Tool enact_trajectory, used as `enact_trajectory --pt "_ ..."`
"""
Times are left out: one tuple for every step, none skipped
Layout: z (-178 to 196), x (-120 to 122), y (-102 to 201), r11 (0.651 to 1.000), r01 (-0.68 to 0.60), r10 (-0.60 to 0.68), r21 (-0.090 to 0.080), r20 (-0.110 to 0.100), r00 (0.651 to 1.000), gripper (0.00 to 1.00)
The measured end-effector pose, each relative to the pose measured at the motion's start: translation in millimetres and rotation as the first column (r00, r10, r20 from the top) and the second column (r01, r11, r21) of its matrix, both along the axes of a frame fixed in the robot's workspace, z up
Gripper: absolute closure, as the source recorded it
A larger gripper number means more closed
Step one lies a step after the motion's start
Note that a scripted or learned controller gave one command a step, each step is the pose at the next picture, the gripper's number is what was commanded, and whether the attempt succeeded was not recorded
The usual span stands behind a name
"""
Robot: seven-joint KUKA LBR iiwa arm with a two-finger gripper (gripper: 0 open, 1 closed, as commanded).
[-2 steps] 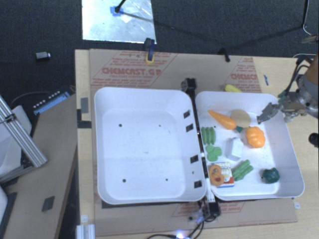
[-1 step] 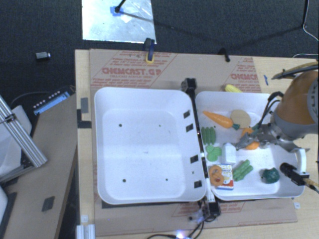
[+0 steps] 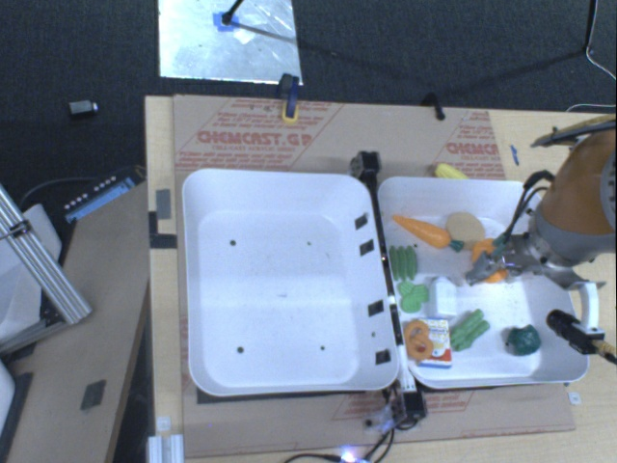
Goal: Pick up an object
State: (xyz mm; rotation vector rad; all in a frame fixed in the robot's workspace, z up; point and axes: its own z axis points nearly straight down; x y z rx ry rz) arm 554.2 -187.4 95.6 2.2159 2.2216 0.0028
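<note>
Lowered into the right-hand shallow white bin (image 3: 525, 363) among scattered toy foods, hand (image 3: 485, 263) poised at a small orange piece (image 3: 494, 274) beside the long orange carrot (image 3: 424, 231), grip impossible to tell; likely placed for a grasp there.

Protective sheet (image 3: 253, 135) under the bins: red print "CHEMCAST GP", repeated, appearing upside down; a further partial print near the right bin, incompletely legible.

Desk (image 3: 164, 287): cardboard sheet (image 3: 251, 133) on top; two white bins, left bin (image 3: 280, 278), right bin (image 3: 482, 196), side by side on sheet.
</note>
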Motion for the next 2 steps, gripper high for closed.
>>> enact_trajectory --pt "-9.8 22.4 91.6 1.0 -0.008 0.008 -0.004 0.0 1.0 1.0" --pt "96.2 73.1 176.7 1.0 -0.012 0.011 0.004 0.011 1.0 1.0"
